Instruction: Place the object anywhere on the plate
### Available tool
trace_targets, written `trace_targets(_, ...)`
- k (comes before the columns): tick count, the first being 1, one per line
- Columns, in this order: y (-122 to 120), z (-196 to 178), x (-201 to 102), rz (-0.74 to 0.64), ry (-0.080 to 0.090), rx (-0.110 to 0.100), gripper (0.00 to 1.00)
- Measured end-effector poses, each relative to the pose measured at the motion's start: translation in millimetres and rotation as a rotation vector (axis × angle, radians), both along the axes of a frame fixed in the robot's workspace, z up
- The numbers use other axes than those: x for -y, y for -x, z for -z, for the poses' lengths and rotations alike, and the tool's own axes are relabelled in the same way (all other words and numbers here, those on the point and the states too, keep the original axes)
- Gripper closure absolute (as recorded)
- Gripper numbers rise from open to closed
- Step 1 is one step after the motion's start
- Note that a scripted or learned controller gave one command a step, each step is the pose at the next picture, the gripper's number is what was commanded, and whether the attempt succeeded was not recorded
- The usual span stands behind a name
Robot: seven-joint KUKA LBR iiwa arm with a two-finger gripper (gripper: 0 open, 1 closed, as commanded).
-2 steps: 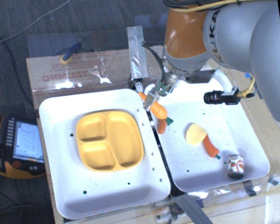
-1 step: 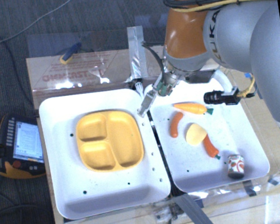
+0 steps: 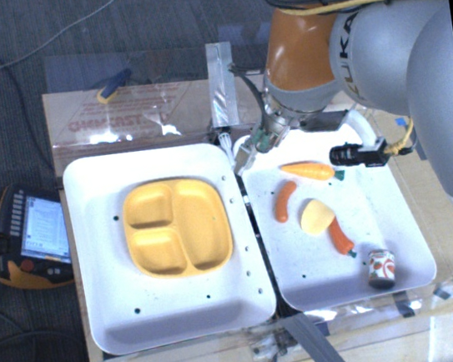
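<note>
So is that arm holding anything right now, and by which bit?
Nothing shows in the gripper, which sits over the top-left corner of the right bin. The carrot, sausage and the other pieces all lie loose in that bin.

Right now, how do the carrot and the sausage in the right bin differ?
The carrot is orange, tapered, with a green tip, lying nearly crosswise; the sausage is redder, rounded at both ends, and lies more upright in the view. The carrot looks longer and sits nearer the arm; the sausage sits nearer the bins' divide. Both lie flat in the right bin.
</note>
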State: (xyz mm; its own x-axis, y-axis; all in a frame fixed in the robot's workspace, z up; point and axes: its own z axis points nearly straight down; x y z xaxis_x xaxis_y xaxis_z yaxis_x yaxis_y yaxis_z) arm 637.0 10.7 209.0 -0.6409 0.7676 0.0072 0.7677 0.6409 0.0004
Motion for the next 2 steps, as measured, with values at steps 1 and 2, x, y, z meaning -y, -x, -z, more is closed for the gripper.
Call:
trace_targets(1, 37, 28, -90, -0.023, 0.005, 0.000, 1.00)
trace_targets(2, 41, 10, -144, -0.372, 0.005, 0.003, 1.00)
